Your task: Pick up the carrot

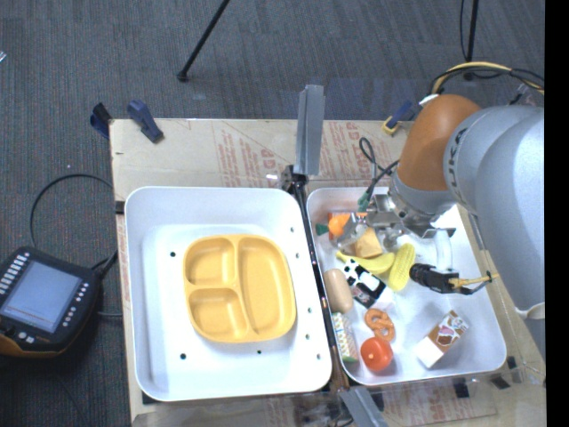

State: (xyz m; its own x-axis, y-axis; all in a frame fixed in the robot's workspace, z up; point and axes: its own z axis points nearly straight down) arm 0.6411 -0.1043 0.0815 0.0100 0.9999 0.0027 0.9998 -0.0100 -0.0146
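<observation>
The carrot (339, 225) is a small orange piece with a green top, lying at the upper left of the right bin (484, 350). My gripper (380, 223) hangs low over the bin just right of the carrot, above a tan wedge (366, 244). Nothing can be seen held in it. The grey arm with its orange band (440, 140) reaches in from the right and hides the bin's upper right part.
The right bin also holds a banana (376, 263), corn cob (403, 266), bread roll (338, 290), pretzel (380, 321), tomato (377, 354), milk carton (442, 336) and candy bar (345, 338). A yellow divided plate (238, 287) sits in the left bin (147, 238).
</observation>
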